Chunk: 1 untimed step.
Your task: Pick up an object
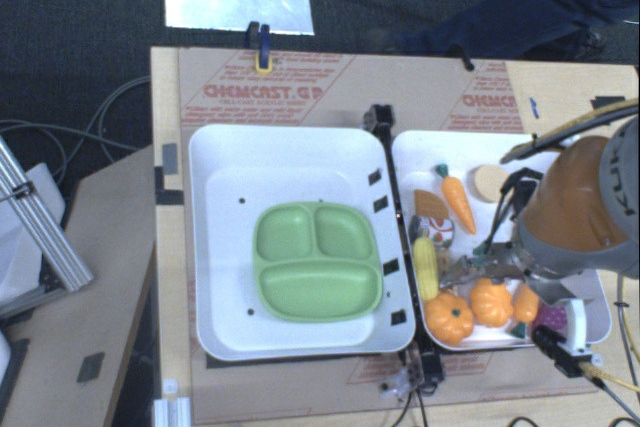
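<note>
Hand: low in the right bin, grip state can't be told from here.
Nearby: two small pumpkins, corn cob, just beside it.
Carrot: farther back.
Left bin: green divided plate.

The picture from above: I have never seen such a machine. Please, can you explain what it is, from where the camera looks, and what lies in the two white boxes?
One camera looks down at a slant on a bench covered with brown board. The grey and orange shape at the right is a robot arm. It reaches in over the right bin. Its gripper, a two-finger hand, hangs low among the toys; whether it holds anything is too unclear to say.

The left bin holds a green divided plate. The right bin holds toy food: a carrot, a corn cob, and two small pumpkins near the front edge. A pale round piece lies beside the carrot.

The arm's job is to pick up one object.
</note>
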Motion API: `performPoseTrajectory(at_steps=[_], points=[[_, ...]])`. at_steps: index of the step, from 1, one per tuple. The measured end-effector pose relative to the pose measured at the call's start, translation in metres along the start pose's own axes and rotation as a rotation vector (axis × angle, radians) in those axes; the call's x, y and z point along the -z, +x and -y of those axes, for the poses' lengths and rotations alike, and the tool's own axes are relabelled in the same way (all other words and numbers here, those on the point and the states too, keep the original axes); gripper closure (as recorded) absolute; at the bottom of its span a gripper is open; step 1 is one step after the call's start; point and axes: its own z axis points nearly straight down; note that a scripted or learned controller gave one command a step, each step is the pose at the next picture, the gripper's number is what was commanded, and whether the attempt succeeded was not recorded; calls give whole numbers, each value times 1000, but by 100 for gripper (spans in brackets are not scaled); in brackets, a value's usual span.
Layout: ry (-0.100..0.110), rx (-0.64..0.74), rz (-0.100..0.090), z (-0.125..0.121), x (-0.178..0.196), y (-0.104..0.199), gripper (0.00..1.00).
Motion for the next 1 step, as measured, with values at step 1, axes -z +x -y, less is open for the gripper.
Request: performPoseTrajectory(at_steps=[1], points=[[-8, 2, 0, -3, 12, 1, 100]])
